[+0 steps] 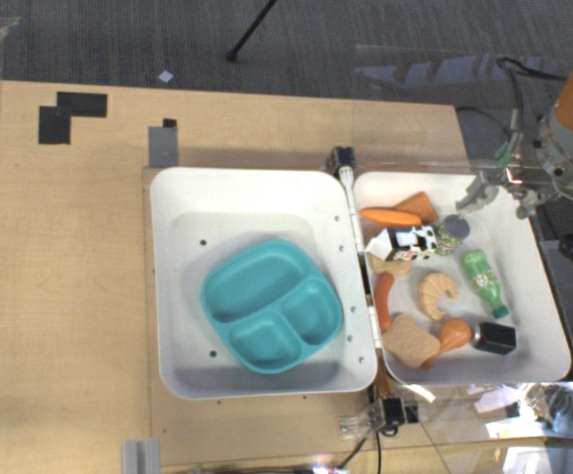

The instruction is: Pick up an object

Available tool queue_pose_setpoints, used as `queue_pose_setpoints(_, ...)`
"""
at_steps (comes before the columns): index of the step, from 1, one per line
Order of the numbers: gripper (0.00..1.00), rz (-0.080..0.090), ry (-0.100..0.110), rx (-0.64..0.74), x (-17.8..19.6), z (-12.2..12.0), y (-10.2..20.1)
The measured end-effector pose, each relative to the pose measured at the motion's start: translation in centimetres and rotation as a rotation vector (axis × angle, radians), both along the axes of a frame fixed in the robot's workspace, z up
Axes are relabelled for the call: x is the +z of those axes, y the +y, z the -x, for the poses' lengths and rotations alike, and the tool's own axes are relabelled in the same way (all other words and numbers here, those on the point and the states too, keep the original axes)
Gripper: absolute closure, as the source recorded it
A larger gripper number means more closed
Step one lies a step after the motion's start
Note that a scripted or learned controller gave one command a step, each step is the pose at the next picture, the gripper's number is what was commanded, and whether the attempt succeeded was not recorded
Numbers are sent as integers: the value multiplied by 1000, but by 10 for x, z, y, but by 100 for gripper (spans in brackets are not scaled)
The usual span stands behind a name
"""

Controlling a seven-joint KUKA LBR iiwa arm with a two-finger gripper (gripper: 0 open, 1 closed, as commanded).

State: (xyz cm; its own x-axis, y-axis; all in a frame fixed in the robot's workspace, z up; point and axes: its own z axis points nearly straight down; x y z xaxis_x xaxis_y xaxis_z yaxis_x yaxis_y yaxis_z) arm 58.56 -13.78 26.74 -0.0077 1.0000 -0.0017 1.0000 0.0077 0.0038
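Claw [497, 192], fingers spread wide, holds nothing; below it one green bottle [484, 280], one croissant [438, 293], one carrot [390, 217].

No legible text anywhere; green bottle [484, 280] carries a pale label (too small to read), nothing else marked.
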Motion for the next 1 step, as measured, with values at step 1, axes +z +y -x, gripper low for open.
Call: queue_pose_setpoints(1,0,-1,12,-80,-114,26,-70)
